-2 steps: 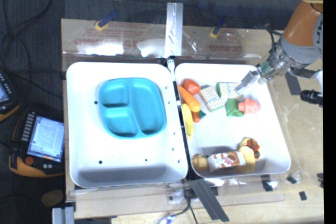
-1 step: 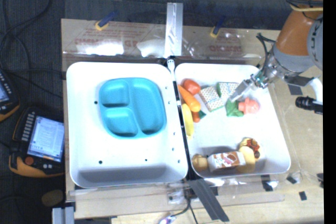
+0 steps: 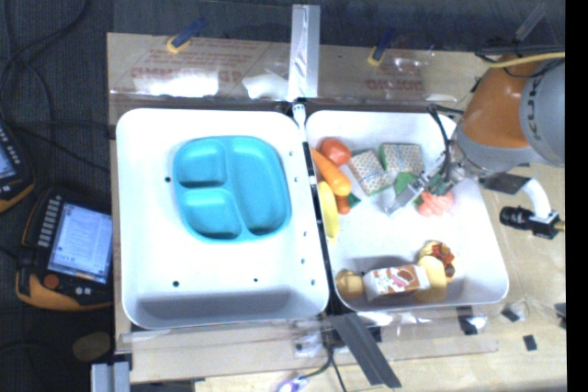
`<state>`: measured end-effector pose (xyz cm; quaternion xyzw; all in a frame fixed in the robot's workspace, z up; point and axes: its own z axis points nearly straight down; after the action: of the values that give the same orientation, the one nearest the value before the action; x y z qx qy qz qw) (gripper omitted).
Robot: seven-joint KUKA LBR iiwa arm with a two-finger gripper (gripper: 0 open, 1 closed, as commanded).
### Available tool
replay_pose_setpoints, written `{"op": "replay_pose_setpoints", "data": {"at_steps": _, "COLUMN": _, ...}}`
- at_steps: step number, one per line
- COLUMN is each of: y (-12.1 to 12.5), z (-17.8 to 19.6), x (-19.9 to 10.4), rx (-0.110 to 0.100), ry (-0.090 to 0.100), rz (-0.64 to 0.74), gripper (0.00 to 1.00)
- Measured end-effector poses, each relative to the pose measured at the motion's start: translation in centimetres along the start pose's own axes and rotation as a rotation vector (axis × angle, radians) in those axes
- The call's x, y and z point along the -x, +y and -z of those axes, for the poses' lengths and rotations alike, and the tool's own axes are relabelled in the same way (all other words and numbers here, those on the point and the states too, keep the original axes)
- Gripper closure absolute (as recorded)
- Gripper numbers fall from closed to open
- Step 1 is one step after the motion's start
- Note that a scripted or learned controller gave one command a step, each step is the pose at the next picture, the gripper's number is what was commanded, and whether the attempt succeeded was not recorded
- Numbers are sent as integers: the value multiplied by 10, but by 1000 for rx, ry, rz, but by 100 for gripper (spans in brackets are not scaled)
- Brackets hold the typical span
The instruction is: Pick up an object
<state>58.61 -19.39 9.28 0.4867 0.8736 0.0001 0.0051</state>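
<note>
The right bin (image 3: 487, 239) holds several toy items. A carrot (image 3: 331, 172), a red tomato (image 3: 334, 150) and a yellow banana (image 3: 327, 210) lie along its left wall. Two patterned blocks (image 3: 367, 170) (image 3: 401, 158) sit near the middle. My gripper (image 3: 415, 191) is lowered into this bin from the right, between a green piece (image 3: 405, 182) and a pink object (image 3: 438, 204), touching or nearly touching both. A labelled bottle (image 3: 395, 281) and a hot-dog toy (image 3: 437, 257) lie at the front of the bin.
The left bin (image 3: 147, 275) holds a blue divided plate (image 3: 230, 186). The arm's orange band (image 3: 496, 119) hangs over the right bin's far right corner. Cables and a handheld device (image 3: 69, 243) lie on the floor to the left.
</note>
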Motion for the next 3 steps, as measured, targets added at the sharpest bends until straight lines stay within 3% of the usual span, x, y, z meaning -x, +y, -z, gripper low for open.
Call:
{"op": "replay_pose_setpoints", "data": {"at_steps": 1, "y": 26, "z": -1, "x": 5, "rx": 3, "ry": -7, "rz": 310, "gripper": 0}}
{"op": "replay_pose_setpoints", "data": {"at_steps": 2, "y": 25, "z": 96, "x": 44, "rx": -2, "ry": 6, "rz": 310, "gripper": 0}}
{"op": "replay_pose_setpoints", "data": {"at_steps": 3, "y": 21, "z": 4, "x": -23, "rx": -3, "ry": 8, "rz": 10, "gripper": 0}}
